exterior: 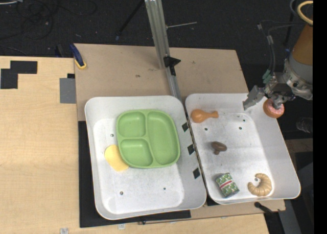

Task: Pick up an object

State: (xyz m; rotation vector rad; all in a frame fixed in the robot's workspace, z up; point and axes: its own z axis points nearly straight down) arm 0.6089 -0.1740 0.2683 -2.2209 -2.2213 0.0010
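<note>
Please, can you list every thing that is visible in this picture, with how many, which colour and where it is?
Bins: 2, white, side by side on the bench.
Divided tray: 1, green, in the left bin.
Round piece: 1, yellow, in the left bin, partly under the tray's lower left edge.
Drumstick-shaped toy: 1, orange, right bin, upper left.
Small lump: 1, brown, right bin, middle.
Small packet: 1, green with red, right bin, near the lower edge.
Croissant: 1, tan, right bin, lower right corner.
Metal post: 1, silver, standing behind the bins.
Round object: 1, pink and orange, at the gripper; whether it is gripped is unclear.
Gripper: 1, grey, above the right bin's upper right corner.
</note>
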